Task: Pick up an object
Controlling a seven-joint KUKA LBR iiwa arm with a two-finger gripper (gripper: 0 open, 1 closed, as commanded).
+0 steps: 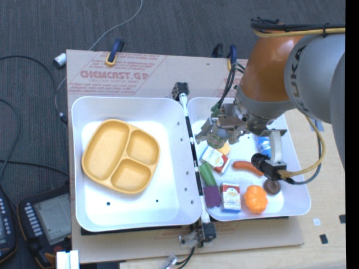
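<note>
Yellow tray (120, 156) smooth matt plastic; white bins (90, 206) glossy plastic; bench board (112, 74) raw wood.

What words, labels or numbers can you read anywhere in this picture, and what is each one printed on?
"CHEMCAST GP", red print, letters partly unclear: on the brown board behind the left bin.
Smaller red lines around it: too small to read.
Dark letters on the grey arm: cut off, unreadable.
Small carton and red-and-white packet in the right bin: print too blurred to read.
Handheld screen at lower left: unreadable.
</note>
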